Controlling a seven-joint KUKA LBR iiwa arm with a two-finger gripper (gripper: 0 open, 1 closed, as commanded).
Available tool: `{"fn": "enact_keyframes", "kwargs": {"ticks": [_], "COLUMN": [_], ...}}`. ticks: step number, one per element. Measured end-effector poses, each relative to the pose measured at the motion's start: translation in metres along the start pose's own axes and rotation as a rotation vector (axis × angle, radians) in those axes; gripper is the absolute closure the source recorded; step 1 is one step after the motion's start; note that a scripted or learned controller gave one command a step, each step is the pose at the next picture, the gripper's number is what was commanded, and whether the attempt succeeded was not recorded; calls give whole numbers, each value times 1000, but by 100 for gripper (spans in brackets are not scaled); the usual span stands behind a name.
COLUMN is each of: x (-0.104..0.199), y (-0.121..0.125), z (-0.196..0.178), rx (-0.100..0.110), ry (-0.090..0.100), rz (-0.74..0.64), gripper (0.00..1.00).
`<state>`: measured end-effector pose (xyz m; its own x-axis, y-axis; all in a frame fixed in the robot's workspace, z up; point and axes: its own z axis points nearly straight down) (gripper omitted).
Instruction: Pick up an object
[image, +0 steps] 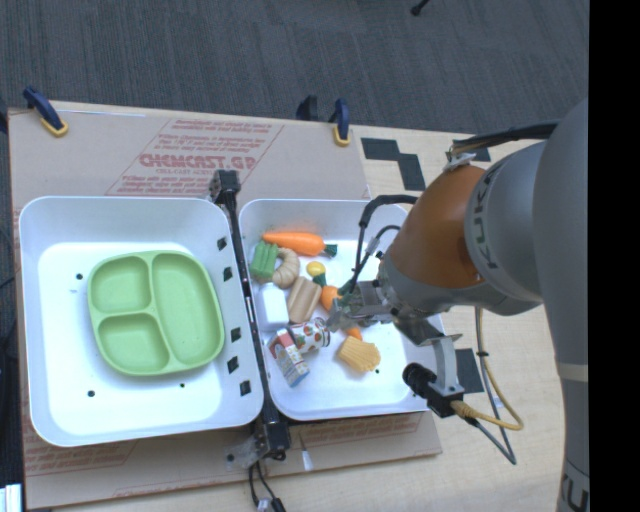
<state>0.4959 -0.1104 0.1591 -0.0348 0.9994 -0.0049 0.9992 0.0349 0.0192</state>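
Camera view: hand (345, 318) low in right bin (400, 400) among toys (grip state unreadable); near rim free.

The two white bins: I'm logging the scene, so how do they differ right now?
The left white bin holds one green three-compartment plate; the right white bin holds a jumble of small toy foods, among them an orange carrot. The grey arm's gripper is over the right bin, not the left. Both are shallow, white, and sit side by side.
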Motion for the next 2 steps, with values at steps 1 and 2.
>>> {"fn": "enact_keyframes", "kwargs": {"ticks": [1,2], "x": [0,0], "y": [2,3], "z": [-10,-20], "rx": [-3,-6], "ry": [-2,-4], "rz": [-5,-10], "gripper": [100,100]}}
